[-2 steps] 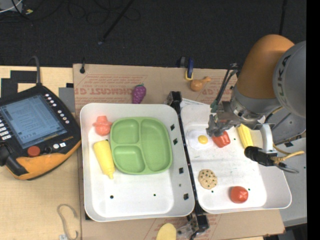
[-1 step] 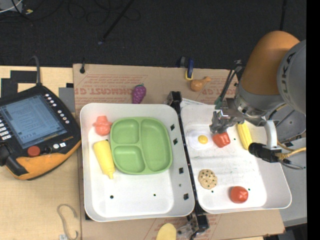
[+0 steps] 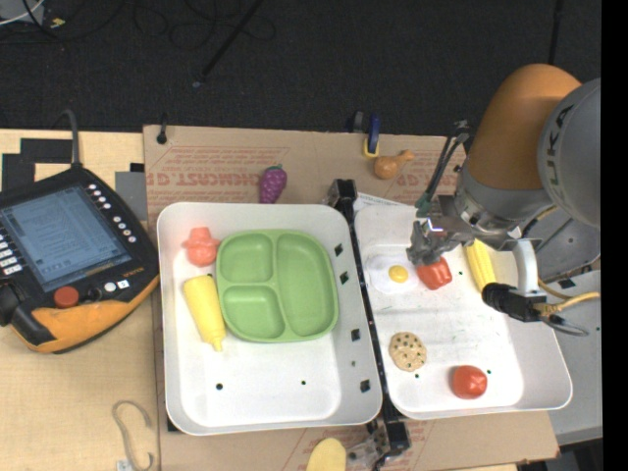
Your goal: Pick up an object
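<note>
You are looking at the grasp step of the pick: the end effector (image 3: 428, 253) is sitting low in the right bin (image 3: 549, 386), right at the upper edge of a small red toy piece (image 3: 436, 274) that is lying near the bin's upper middle. The dark fingers are appearing to touch the top of that red piece, but the wrist is covering the tips, so you cannot tell how far open they are, nor whether the piece is actually lying between them; I would not count it as held. Going by the position, the arm is either closing on the red piece or about to. The next move is calling for a firm closure with the piece centred, then a straight lift clear of the bin floor; watch that it is rising with the fingers and not tipping out. Just to the left a fried egg toy (image 3: 393, 276) is lying, and to the right a yellow corn cob (image 3: 479, 263), both close enough to be nudged. Further down the same bin a cookie (image 3: 406, 350) and a red tomato (image 3: 469, 381) are resting well apart from the grasp. The left bin (image 3: 255, 386) is carrying a green divided plate (image 3: 276, 287), away from the action.
</note>
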`<action>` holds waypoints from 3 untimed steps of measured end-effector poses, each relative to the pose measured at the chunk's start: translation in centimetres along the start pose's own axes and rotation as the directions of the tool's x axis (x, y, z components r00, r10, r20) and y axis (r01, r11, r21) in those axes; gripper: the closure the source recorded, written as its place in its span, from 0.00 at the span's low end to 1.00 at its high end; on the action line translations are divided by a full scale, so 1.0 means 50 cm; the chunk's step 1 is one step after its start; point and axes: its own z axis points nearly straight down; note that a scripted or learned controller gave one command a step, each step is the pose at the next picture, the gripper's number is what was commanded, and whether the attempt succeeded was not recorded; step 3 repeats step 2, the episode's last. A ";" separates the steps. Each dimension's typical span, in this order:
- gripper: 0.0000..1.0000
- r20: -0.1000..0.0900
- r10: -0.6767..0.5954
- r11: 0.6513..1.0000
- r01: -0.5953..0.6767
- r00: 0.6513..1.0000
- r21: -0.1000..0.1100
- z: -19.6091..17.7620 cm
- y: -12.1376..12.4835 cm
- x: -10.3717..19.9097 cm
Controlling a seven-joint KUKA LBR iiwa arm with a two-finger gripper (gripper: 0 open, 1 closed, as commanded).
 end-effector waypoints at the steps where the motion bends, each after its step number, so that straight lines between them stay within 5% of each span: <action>1: 1.00 0.000 0.005 1.000 -0.005 1.000 0.001 -0.002 -0.019 -0.001; 3: 1.00 0.000 0.001 1.000 -0.001 1.000 0.000 -0.005 -0.020 0.006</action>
